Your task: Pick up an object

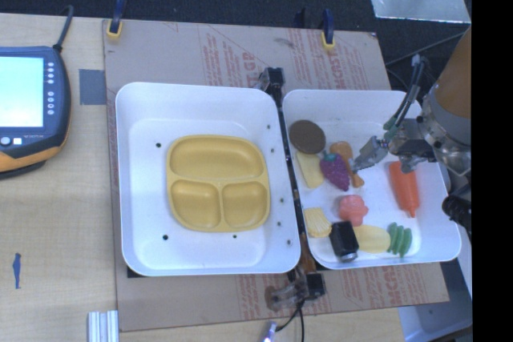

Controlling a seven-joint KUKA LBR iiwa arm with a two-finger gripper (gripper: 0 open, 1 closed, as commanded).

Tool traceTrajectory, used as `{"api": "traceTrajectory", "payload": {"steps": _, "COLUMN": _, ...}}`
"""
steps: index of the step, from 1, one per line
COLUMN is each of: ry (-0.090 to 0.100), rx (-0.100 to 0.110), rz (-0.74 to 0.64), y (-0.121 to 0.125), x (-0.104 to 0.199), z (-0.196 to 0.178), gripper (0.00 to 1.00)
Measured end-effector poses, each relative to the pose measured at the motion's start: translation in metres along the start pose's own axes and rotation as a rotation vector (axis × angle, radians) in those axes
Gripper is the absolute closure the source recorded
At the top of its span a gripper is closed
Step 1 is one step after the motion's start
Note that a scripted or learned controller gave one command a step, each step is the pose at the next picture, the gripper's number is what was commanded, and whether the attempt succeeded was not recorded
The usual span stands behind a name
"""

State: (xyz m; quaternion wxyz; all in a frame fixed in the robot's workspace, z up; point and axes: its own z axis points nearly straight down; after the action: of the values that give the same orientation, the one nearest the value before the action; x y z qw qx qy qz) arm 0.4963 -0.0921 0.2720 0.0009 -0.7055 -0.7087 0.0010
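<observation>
Crowding is the main hazard: the gripper [377, 152] hangs over the right bin [365, 104], fingers apart and holding nothing, just beside the purple grapes [335, 170] and a carrot [405, 187]. A descent could nudge neighbours or close on two (toys lie touching). Fingertip detail is blurred; the arm's wrist is cut off at right.

Right bin [425, 252] holds the pickable items. Purple grapes [335, 171] just left of the gripper [370, 156]. Brown disc [307, 136] further left, up. Orange carrot [405, 187] just right-below, lying lengthwise. Pink piece [353, 208] below; black block [344, 240], yellow corn [317, 222], green pod [399, 239] well below.
</observation>
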Motion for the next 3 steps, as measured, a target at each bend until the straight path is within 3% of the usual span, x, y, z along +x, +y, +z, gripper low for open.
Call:
{"api": "traceTrajectory", "payload": {"steps": 1, "ry": 0.0, "rx": 0.003, "rz": 0.0, "y": 0.01, "x": -0.012, "z": 0.18, "gripper": 0.0}}
{"api": "traceTrajectory", "payload": {"steps": 2, "ry": 0.0, "rx": -0.001, "rz": 0.001, "y": 0.105, "x": -0.003, "z": 0.18, "gripper": 0.0}}
{"api": "traceTrajectory", "payload": {"steps": 3, "ry": -0.002, "rx": 0.008, "rz": 0.005, "y": 0.159, "x": -0.01, "z": 0.179, "gripper": 0.0}}
